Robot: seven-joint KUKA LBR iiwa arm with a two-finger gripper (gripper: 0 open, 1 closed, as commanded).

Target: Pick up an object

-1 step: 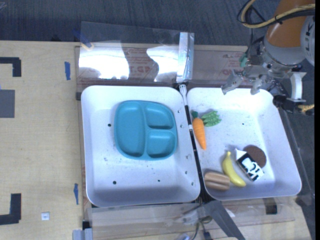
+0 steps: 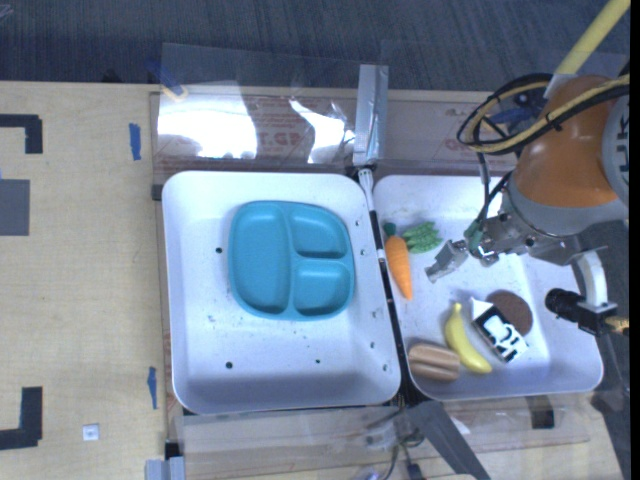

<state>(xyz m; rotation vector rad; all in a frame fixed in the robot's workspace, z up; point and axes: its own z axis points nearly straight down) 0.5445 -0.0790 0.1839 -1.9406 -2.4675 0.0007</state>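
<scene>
Pale wooden bench (image 2: pixel 80 268) before me, carrying two shallow bins side by side. Left white plastic bin (image 2: pixel 190 298): rounded corners, floor dotted with dark specks. Within it, near the centre, a light blue plastic plate (image 2: pixel 290 258) with three compartments, one long compartment on the side away from my reach and two smaller ones nearer me. Right white plastic bin (image 2: pixel 570 358), touching the left one along a shared edge. Behind the left bin, a glossy clear plastic sheet (image 2: pixel 250 118) catching glare; beside it, a grey metal strip (image 2: pixel 370 113). Black tape corner marks (image 2: pixel 25 133) and short blue tape strips (image 2: pixel 134 140) on the bench. Dark grey carpet (image 2: pixel 300 8) beyond.
</scene>
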